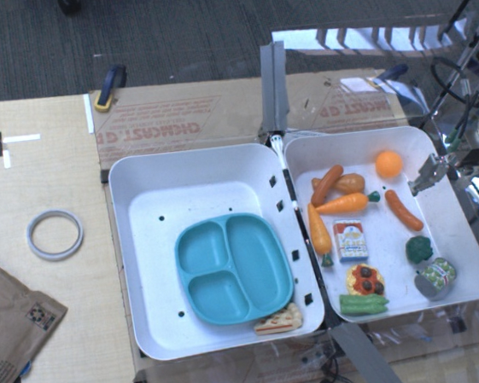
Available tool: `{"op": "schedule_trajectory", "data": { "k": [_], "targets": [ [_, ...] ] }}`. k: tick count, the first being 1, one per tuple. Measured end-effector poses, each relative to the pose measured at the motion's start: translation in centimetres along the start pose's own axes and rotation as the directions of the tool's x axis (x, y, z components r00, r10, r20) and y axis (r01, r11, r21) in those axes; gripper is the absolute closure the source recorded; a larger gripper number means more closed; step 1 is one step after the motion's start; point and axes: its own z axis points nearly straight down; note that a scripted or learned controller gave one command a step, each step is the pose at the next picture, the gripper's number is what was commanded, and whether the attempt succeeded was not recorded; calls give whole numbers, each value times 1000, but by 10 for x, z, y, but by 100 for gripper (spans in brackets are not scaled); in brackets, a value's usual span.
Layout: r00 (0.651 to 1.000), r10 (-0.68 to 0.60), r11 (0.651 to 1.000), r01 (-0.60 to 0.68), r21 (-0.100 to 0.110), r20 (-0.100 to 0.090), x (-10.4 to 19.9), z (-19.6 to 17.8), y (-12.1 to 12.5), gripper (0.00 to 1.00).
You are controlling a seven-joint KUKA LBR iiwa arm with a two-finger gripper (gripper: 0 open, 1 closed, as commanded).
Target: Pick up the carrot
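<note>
The carrot [342, 205] lies flat in the upper left part of the right bin [459, 230], orange with a green top pointing right. A second orange, carrot-like piece [319, 230] lies lengthwise along that bin's left wall, just below it. My gripper [425, 176] hangs at the bin's upper right, near the right wall, about a hand's width right of the carrot. Nothing is visible in its grasp.
Around the carrot lie a sausage [326, 183], a potato [349, 184], an orange [388, 163], another sausage [403, 210], a small box [351, 240], broccoli [418, 249], a can [437, 277], a pizza slice [366, 279] and a pea pod [363, 304]. The left bin [142, 240] holds a teal plate [233, 267] and a sandwich [278, 319].
</note>
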Motion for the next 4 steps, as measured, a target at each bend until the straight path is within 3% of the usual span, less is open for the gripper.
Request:
{"op": "schedule_trajectory", "data": {
  "k": [1, 2, 3, 4],
  "targets": [
    [992, -123, 992, 123, -2, 2, 27, 29, 58, 0],
    [987, -162, 987, 162, -4, 2, -17, 116, 102, 0],
    [980, -197, 980, 197, 2, -13, -21, 148, 123, 0],
    [980, -197, 980, 197, -6, 2, -26, 139, 124, 100]
  ]
}}
